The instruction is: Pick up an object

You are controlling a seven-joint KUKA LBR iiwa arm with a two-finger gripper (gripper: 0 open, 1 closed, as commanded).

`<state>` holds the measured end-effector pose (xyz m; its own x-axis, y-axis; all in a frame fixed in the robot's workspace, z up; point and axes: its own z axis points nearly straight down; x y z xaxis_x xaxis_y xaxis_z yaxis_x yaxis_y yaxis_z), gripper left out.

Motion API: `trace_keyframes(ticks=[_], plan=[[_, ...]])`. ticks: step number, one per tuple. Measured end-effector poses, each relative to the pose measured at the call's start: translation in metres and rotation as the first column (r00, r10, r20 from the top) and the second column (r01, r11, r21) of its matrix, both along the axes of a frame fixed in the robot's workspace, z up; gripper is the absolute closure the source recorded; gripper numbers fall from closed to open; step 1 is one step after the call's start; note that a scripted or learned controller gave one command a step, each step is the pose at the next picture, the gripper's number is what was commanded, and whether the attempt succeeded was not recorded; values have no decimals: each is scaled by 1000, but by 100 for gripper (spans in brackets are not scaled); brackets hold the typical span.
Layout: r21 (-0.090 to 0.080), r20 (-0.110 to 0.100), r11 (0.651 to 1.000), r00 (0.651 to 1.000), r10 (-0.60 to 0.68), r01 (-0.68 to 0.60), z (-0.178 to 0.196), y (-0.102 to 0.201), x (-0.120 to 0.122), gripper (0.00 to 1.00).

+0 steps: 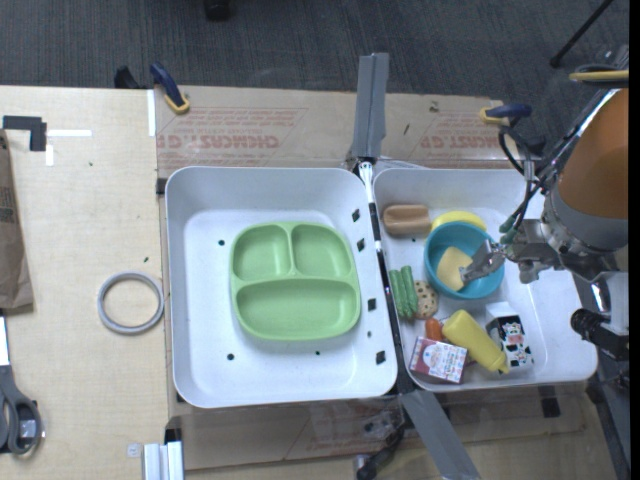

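Observation:
My gripper (484, 264) reaches in from the right and hangs over the right rim of a blue bowl (446, 244) in the right bin (556, 366). A pale yellow piece (452, 266) lies inside the bowl, just left of the gripper tip. Around the bowl lie a tan bun (405, 218), green pods (403, 290), a speckled cookie (426, 296), a yellow bottle (475, 340), a pink box (438, 360) and a small black-and-white carton (512, 340). Nothing shows as held.
A green divided plate (295, 280) lies in the left bin (190, 368). On the bench to the left are a grey tape ring (131, 301) and scissors (15, 423). Blue-and-yellow clamps (170, 86) grip the cardboard behind the bins.

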<state>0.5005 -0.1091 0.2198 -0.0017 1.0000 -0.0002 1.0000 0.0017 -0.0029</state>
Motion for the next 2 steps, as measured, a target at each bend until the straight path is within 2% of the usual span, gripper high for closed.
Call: trace_keyframes(ticks=[1,2], plan=[[1,2,982,982,187,-187,-129,-59,22,0],[1,1,982,982,187,-187,-129,-59,22,0]])
